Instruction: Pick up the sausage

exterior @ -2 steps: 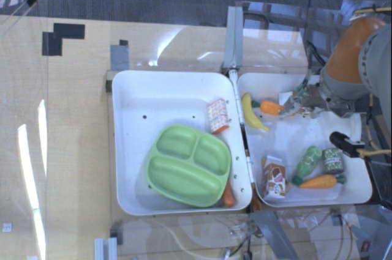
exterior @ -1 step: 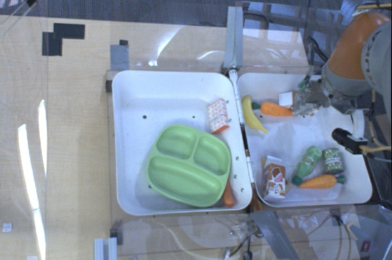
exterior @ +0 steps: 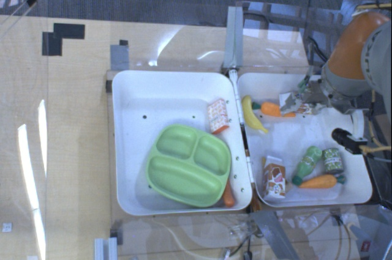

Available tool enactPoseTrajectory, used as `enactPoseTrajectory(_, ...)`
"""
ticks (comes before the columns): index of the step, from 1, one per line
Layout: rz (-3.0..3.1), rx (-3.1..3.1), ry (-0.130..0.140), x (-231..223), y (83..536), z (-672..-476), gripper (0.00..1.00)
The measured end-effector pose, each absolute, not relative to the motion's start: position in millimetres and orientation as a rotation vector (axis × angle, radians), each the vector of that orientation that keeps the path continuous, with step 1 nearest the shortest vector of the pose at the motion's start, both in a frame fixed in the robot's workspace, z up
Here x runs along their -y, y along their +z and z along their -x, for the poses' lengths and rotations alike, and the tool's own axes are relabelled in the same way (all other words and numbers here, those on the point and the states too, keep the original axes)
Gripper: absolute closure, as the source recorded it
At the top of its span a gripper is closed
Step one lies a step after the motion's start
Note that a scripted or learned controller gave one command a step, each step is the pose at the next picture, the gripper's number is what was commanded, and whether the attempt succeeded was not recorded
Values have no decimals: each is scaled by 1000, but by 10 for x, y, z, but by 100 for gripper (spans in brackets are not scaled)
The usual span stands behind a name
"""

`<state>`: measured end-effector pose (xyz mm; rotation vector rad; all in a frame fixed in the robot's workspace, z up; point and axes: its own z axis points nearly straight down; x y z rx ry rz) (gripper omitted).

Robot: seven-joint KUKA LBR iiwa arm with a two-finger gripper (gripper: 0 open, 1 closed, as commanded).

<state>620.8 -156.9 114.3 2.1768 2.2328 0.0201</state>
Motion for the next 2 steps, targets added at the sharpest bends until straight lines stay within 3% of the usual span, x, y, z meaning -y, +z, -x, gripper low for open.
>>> enactPoseTrajectory(1, -2147, -2282, 10, 1495, 888, -5744, 0)
enactPoseTrajectory(2, -2100, -2323, 7, 1949, 889, -5551, 0)
